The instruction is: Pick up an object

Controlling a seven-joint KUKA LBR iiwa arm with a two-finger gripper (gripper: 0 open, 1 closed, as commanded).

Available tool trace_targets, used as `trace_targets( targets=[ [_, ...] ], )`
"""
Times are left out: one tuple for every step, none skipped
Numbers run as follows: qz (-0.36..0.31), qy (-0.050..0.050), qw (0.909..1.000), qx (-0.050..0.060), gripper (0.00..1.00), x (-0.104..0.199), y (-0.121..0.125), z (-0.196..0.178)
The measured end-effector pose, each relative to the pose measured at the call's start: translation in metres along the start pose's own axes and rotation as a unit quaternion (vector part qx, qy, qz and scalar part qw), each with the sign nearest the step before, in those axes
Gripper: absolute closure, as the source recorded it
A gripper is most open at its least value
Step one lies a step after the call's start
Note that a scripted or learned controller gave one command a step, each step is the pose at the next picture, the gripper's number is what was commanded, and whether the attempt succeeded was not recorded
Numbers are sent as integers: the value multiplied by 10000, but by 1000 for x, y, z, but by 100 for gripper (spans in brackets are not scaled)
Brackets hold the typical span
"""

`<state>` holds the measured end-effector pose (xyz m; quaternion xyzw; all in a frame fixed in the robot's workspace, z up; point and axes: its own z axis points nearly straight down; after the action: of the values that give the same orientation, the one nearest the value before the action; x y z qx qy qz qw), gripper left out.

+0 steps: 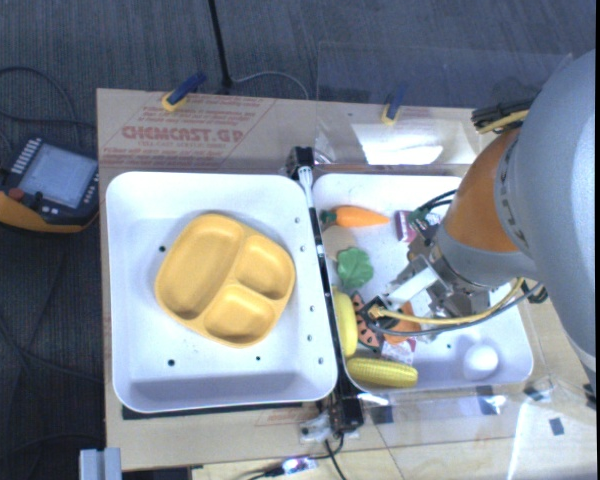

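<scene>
Fingers, honestly can't tell if they're spread or pinched, since the wrist sits right over them. The gripper (417,296) is down low in the right bin (510,368), above the pile along its left wall, so nothing counts as picked up yet.

Nearest me is the corn (381,372), knobbly yellow, lying against the front wall. A white ball (479,358) sits apart in the front corner, smooth and probably slippery. Just behind the corn there's a banana (345,329) standing along the divider, and an orange bit (404,321) right under the gripper. My guess is that's the target, but it's wedged in with its neighbours.

Further back are a green lump (355,266) and then a carrot (358,217), which lies loose and would be the easier grab. The left bin (130,368) holds a yellow plate (227,278).
</scene>
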<state>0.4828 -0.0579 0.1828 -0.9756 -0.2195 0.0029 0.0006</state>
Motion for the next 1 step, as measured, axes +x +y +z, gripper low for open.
trace_targets(
  targets=[
    [-1,3,10000,-1,0,0,0,0]
  ],
)
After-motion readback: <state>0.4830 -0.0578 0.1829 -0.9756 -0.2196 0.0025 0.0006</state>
